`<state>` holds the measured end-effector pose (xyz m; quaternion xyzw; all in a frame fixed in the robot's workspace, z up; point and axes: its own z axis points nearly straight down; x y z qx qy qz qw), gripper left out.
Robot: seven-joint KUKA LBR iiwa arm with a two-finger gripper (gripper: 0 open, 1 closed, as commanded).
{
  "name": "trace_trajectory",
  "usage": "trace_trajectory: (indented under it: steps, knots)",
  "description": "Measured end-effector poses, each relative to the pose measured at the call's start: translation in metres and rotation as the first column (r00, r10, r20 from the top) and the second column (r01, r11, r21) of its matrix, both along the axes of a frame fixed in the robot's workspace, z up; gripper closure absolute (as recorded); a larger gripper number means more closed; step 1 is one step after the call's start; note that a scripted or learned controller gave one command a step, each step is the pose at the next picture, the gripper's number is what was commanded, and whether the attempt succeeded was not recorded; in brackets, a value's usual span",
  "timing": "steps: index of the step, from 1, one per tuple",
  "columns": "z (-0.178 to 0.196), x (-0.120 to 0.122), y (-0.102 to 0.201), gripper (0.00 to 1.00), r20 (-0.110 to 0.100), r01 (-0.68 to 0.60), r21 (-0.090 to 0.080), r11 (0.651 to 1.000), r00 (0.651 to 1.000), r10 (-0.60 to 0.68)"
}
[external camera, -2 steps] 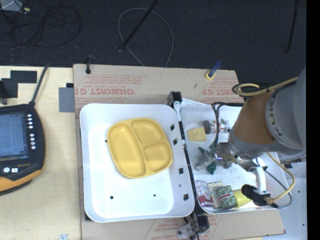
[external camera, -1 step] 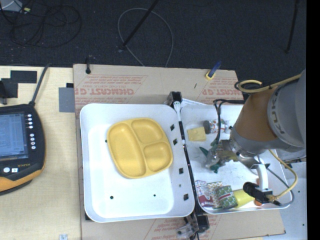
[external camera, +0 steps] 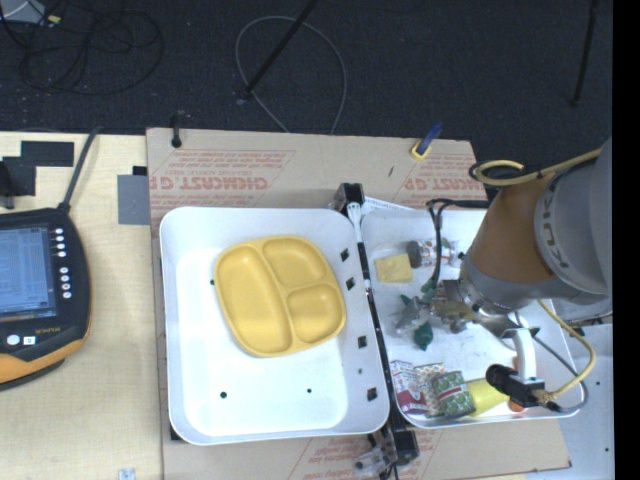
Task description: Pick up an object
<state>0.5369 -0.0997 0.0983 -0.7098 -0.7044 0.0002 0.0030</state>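
Where the gripper (external camera: 432, 303) hovers, small dark-green object (external camera: 423, 337), rounded, lying loose.

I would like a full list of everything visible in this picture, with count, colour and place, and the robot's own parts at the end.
Shallow plastic bins: two, white, side by side on the bench.
Divided plastic plate: one, yellow, in the left bin.
Small yellow block: one, right bin, upper left.
Small dark green object: one, right bin, middle.
Printed red and green packet: one, right bin, near edge.
Cardboard sheet: one, brown, under the bins.
Handheld control pendant: one, grey and orange, far left.
Robot arm: one, grey with orange band, over the right bin.
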Motion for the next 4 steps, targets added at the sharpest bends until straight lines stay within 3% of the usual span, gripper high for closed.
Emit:
trace_trajectory:
  steps: [1, 2, 3, 4]
  knots:
    - [-0.011, -0.010, -0.006, 0.00, 0.003, -0.006, -0.002, 1.000, 1.000, 0.006]
    - [-0.011, 0.039, -0.007, 0.00, 0.006, -0.009, -0.004, 1.000, 1.000, 0.009]
    - [-0.011, 0.004, 0.011, 0.00, 0.000, -0.005, -0.002, 1.000, 1.000, 0.005]
    - [0.000, 0.006, 0.010, 1.00, 0.000, -0.004, 0.000, 1.000, 1.000, 0.004]
